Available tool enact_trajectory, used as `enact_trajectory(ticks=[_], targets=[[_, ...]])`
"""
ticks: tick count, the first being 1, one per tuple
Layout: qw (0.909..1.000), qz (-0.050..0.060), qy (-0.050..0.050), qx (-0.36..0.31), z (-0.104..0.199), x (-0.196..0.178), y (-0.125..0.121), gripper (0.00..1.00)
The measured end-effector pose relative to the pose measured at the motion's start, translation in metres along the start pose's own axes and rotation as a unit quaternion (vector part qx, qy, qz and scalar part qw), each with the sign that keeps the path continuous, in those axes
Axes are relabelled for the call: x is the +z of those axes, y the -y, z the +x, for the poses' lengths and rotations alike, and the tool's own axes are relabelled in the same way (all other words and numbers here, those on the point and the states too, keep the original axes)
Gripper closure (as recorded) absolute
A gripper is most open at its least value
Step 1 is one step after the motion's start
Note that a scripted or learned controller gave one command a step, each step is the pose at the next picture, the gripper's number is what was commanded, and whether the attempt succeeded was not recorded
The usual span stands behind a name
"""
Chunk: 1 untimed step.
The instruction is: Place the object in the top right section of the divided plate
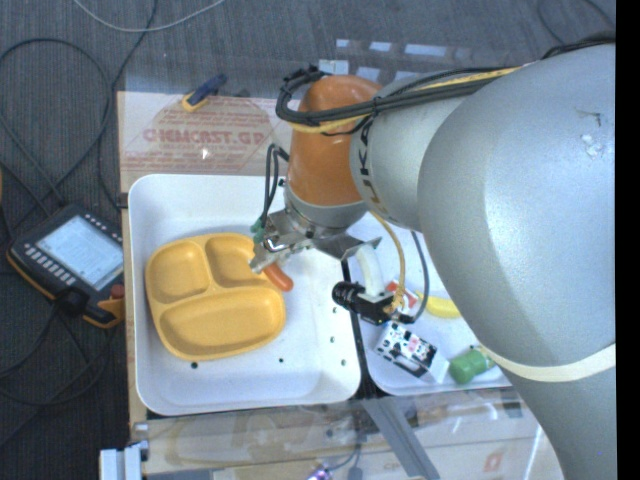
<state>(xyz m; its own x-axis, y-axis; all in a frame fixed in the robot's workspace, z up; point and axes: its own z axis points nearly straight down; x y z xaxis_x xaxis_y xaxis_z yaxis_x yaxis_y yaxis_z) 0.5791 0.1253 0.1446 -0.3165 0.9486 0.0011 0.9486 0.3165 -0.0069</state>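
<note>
Dark carpet strewn with cables surrounds the bench, where two shallow white bins sit side by side, the left bin [170, 388] bearing a yellow divided plate [213, 296]. The grey arm [500, 198] reaches in from the right over the left bin, its gripper [268, 253] at the plate's upper right compartment; its grasp state cannot be determined. A small orange object [281, 280] lies just below the gripper, at the plate's right rim, contact indeterminate.
</note>
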Motion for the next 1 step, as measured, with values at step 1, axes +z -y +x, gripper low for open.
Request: enact_trajectory(ticks=[1], targets=[[1.0, 0.0, 0.0, 0.0, 0.0001, -0.0002, -0.0002, 0.0]])
